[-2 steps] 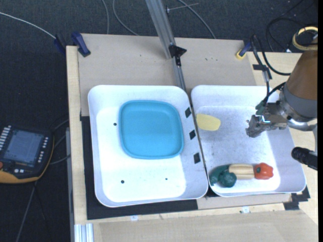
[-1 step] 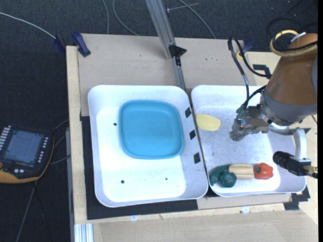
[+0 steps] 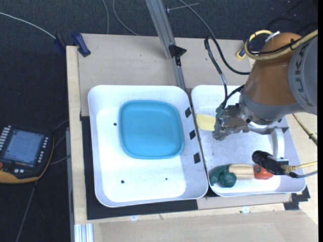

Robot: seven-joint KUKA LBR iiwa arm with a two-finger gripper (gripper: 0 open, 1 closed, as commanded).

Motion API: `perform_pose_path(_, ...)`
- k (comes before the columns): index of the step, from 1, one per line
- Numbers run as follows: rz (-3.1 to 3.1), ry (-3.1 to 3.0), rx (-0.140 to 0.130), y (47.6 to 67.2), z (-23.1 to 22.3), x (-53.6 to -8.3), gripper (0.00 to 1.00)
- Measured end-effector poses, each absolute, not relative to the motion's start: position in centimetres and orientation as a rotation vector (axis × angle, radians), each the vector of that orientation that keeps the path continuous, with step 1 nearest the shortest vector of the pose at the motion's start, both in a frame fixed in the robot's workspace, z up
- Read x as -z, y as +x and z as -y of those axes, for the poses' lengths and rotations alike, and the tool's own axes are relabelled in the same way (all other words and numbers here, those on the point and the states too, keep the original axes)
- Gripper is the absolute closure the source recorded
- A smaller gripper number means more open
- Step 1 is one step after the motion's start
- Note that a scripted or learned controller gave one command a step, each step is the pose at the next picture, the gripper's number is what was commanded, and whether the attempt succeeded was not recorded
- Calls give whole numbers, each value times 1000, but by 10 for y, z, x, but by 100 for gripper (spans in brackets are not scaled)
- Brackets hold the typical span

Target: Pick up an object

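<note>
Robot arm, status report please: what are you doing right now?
Gripper low in right bin, beside yellow piece; nothing seen held. Green object and wooden stick at near wall. Blue tray in left bin.

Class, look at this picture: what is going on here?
A robot arm reaches over the right bin, its gripper low beside a yellow piece. Nothing is seen held. A green object, a wooden stick and a red piece lie near the front. A blue plate sits in the left bin.
</note>
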State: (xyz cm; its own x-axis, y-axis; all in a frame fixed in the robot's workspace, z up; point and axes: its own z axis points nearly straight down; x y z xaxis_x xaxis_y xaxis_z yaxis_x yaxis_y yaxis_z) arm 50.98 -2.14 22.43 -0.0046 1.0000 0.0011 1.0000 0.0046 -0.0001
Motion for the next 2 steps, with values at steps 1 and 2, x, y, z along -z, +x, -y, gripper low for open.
perform_pose_path(1,2226,-2215,1,513,-30,-217,100)
perform_pose_path(2,2227,-2215,3,505,-85,-228,100)
